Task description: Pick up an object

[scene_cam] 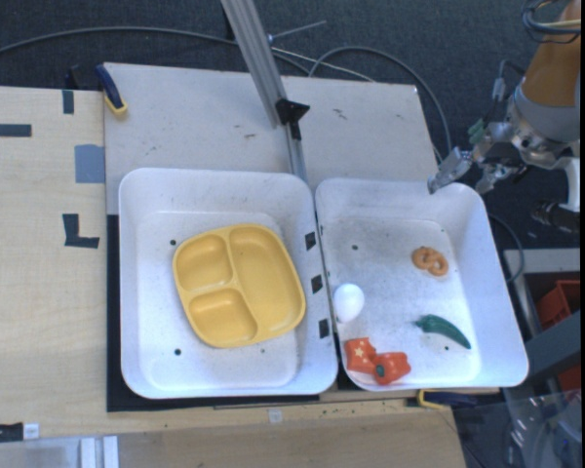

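A grey arm [551, 76] with an orange band reaches in from the right, its gripper [465, 172] poised over the top right corner of the right bin [487, 232]. The two fingers stand spread apart, with nothing between them.

Four small objects lie in the right bin, all well apart from the gripper. A tan pretzel [430, 260] sits toward the bin's right side. Below it lies a green pepper [444, 330], slanting down to the right. A white egg [348, 301] rests close to the left wall, and a red-orange toy [376, 359] lies near the bottom edge, just below the egg.

The left bin [136, 261] holds a yellow tray [239, 284] with three compartments, tilted a little off square. A metal pole [258, 52] slants down from the top of the scene and ends between the two bins at their upper edge. A blue and yellow clamp [110, 89] lies at the board's top left corner.
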You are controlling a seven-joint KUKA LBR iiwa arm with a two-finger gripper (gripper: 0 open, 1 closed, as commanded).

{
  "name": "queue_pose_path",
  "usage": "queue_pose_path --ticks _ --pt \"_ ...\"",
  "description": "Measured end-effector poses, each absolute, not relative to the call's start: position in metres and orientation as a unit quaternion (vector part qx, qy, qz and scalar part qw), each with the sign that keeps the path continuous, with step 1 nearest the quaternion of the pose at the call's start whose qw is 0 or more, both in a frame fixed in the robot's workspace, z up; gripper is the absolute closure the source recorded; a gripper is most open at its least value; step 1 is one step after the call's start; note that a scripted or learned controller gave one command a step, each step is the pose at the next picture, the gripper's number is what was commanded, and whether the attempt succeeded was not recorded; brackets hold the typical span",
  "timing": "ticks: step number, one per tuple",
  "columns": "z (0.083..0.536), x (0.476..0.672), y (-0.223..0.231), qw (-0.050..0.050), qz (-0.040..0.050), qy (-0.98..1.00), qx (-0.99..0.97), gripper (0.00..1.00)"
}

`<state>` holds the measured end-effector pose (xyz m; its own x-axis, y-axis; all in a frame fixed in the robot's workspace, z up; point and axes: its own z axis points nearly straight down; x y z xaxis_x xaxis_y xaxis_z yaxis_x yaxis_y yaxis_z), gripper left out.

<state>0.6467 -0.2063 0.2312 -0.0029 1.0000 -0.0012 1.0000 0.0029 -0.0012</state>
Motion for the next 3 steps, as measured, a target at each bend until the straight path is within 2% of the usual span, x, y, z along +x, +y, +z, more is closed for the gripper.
queue_pose_path --ticks 1,3 --pt "0.231 0.647 -0.206 0.0 -0.0011 0.708 0.706 0.0" --pt "0.137 0.66 -0.2 -0.002 -0.0021 0.708 0.706 0.0"
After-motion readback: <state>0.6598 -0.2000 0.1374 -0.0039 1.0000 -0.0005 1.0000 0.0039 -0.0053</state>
